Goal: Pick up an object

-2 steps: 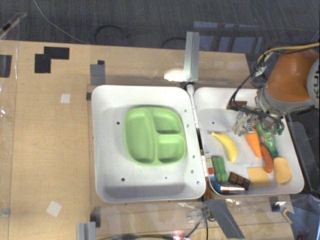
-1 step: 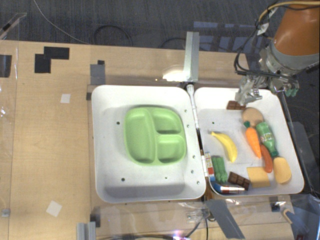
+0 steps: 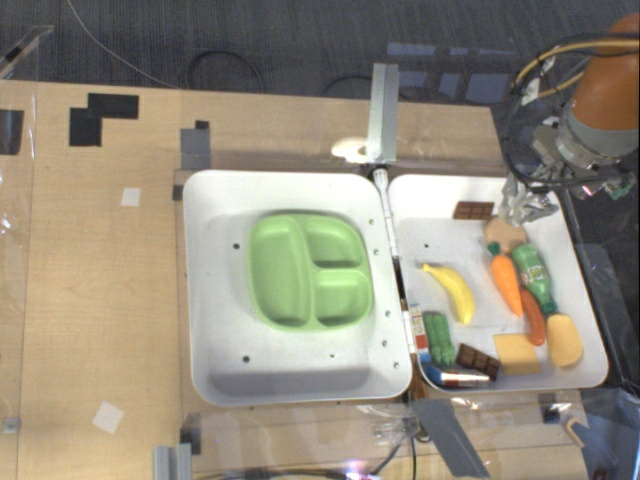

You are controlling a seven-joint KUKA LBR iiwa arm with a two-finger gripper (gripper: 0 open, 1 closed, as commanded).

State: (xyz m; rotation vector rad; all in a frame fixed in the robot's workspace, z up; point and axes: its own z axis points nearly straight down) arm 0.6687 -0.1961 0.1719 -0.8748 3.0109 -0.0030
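Gripper [image 3: 527, 206] low at right bin's [image 3: 440, 196] far end, touching or just above a tan piece [image 3: 503, 234]; can't tell its state. Carrot [image 3: 507, 282] just below, banana [image 3: 452, 290] down-left. Nothing lifted; pick remains.

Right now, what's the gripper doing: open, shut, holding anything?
Gripper: poised at the far side of the right bin, just above a tan toy food piece; nothing visibly between its fingers, and open or shut cannot be told.
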